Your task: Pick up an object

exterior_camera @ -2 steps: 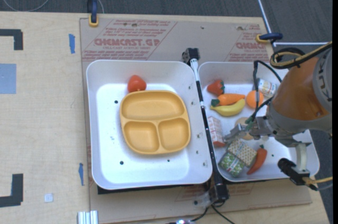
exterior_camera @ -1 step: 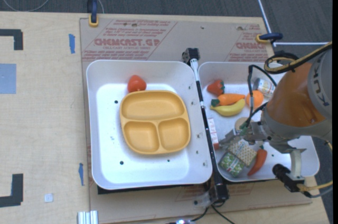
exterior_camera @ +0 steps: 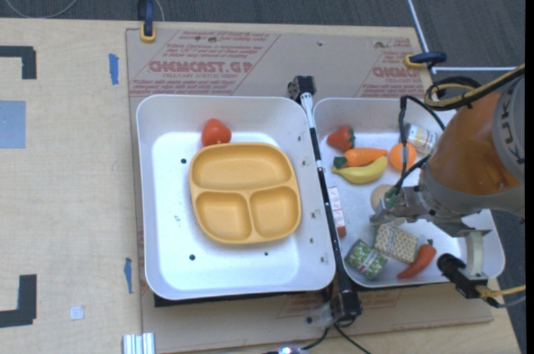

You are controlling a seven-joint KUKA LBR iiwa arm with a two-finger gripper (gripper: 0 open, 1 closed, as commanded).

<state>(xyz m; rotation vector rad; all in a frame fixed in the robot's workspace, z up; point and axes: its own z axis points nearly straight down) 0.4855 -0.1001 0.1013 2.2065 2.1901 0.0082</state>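
A: Starting at the front of the right bin [exterior_camera: 367, 103]?

B: Yes. Green packet [exterior_camera: 365, 258], a square cracker [exterior_camera: 395, 242] and a red pepper [exterior_camera: 418, 260], packed close, the cracker touching the pepper. Tumbled there loosely, by the look of it, not arranged.

A: And just above them?

B: The gripper [exterior_camera: 392, 207], hanging low over the middle of that bin, the cracker just in front of it. Probably placed there to go for the cracker or the pale round piece [exterior_camera: 383, 195] beside it (only a guess). Cannot tell how far open, and nothing seen in its hold.

A: So nothing lifted yet?

B: Seemingly not; every toy lying on the bin floor.

A: In the way?

B: Crowding, mostly. Little room around the cracker with packet and pepper pressed near. Behind, the arm [exterior_camera: 471, 156] with its orange band and looping cables covers the bin's right half.

A: Farther back?

B: A banana [exterior_camera: 364, 171] touching a carrot [exterior_camera: 365, 156], an orange [exterior_camera: 401, 155] beside them, a strawberry [exterior_camera: 340, 137] near the back wall.

A: The left bin [exterior_camera: 167, 202]?

B: Holds a yellow divided plate [exterior_camera: 244, 192] and, behind it, a tomato [exterior_camera: 216, 131]. Well apart from the gripper. Beyond both, cardboard [exterior_camera: 217, 60] clamped to the bench.
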